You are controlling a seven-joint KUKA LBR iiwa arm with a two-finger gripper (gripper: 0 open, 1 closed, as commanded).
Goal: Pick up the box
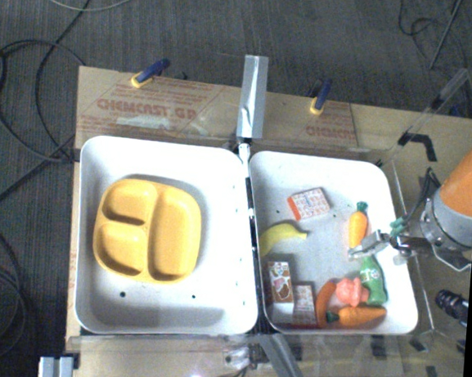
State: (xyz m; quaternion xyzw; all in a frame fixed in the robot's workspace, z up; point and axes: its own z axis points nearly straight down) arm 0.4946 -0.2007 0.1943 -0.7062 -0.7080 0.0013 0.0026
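Observation:
A small red-and-white box lies flat in the upper middle of the right bin. Two darker brown boxes lie near the bin's front wall. My gripper hangs over the right side of this bin, well to the right of and below the red-and-white box, just above a green packet. Nothing shows in its grasp. The grey arm with its orange band comes in from the right edge.
The right bin also holds a banana, a small orange vegetable, a carrot and a pink toy. A yellow divided plate sits in the left bin. A metal divider stands behind.

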